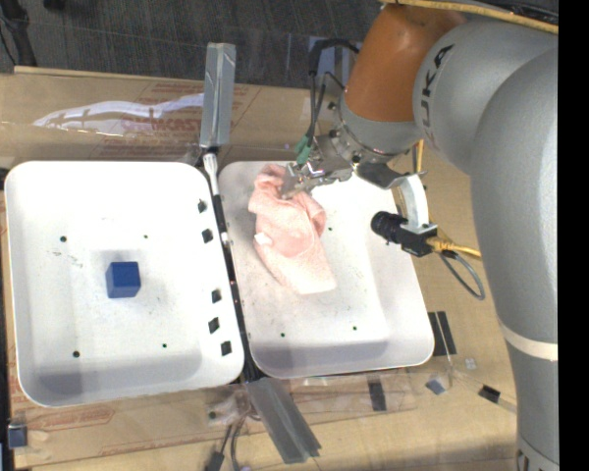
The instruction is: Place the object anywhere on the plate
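- Presently my gripper sits upper centre of frame, fingers pinching the pink cloth.
- Fingertips partly buried in folds.
- Blue block lies lower left, left bin.

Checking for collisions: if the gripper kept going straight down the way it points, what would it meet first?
Probably the pink cloth: the gripper sits at its upper edge in the right bin, though depth is unclear from this slant.

I count two white bins: the left bin and the right bin. One blue cube sits in the left one, and one pink cloth in the right. I have one gripper.
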